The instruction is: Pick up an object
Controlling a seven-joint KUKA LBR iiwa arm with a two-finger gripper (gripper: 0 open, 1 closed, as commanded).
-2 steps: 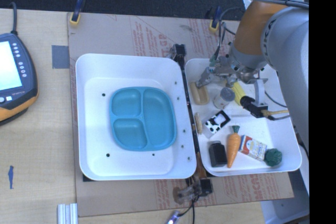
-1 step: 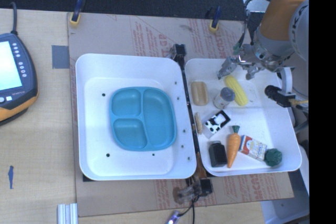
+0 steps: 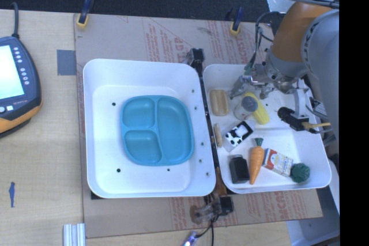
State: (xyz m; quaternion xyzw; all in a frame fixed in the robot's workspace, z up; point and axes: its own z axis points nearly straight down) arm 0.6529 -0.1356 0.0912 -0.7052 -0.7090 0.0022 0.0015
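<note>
1. The grey two-finger gripper (image 3: 251, 91) hangs low in the right white bin (image 3: 323, 152), above a yellow corn-like toy (image 3: 260, 113).
2. Whether its jaws are apart or together I cannot tell.
3. An orange plastic carrot (image 3: 255, 163) lies nearer the front; a blue divided plate (image 3: 157, 129) sits in the left bin (image 3: 98, 124).

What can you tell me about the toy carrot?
The carrot looks like a plastic toy: a bright orange body with a small green top. It lies flat in the right bin, near the front, with its green end pointing away from the front edge and its tip towards it. A black block lies close on its left and a small red and white carton close on its right. Nothing is holding it.
</note>
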